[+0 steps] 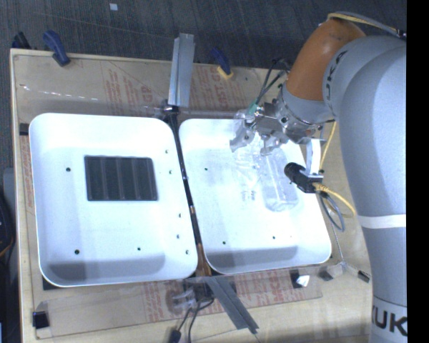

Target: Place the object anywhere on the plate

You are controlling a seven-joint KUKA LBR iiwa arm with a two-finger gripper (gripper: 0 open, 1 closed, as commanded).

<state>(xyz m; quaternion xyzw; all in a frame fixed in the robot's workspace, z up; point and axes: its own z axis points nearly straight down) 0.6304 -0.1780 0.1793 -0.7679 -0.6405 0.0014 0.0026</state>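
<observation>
On the bench (pixel 93 302), two shallow white bins sit side by side, a metal divider bar running between them from the near edge to the far edge. Nearest the front edge, a bracket and some cabling lie at the foot of that bar. One dark ribbed rectangular plate (pixel 121 178) lies flat in the left bin (pixel 57 256), about midway between that bin's near and far walls and apart from all of them. One transparent object (pixel 277 188), seemingly a clear plastic bottle-like piece, lies in the right bin (pixel 222 252), toward that bin's right wall; its glassy surface blends into the white floor, so its outline is hard to trace. Just beyond it, toward the far right corner of the right bin, the single end effector (pixel 256 136) hangs over the bin, touching or just above the clear object's far end; whether its fingers are apart or together cannot be told. Farther back, blue clamps grip the bench's far edge.
</observation>
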